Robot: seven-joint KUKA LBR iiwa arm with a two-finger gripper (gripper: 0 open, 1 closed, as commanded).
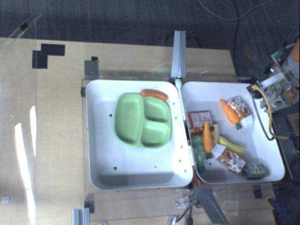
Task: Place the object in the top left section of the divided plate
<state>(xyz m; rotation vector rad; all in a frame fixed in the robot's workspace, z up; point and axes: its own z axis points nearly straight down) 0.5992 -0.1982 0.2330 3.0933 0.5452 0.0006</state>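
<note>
We see the arm (281, 81) at the far right; we cannot tell the pincer's state. The sausage (154, 94) lies just beyond the green plate (142, 119), against its rim, so a grasp might nudge both.

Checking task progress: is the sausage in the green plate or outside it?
Outside. The sausage lies on the left bin's floor, against the divided plate's far rim.

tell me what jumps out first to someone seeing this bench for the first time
The pale green divided plastic plate sits in the middle of the left white bin, with an orange-red sausage-shaped toy lying just off its far rim. The right white bin holds a jumble of toy food, including an orange carrot and a yellow banana.
</note>
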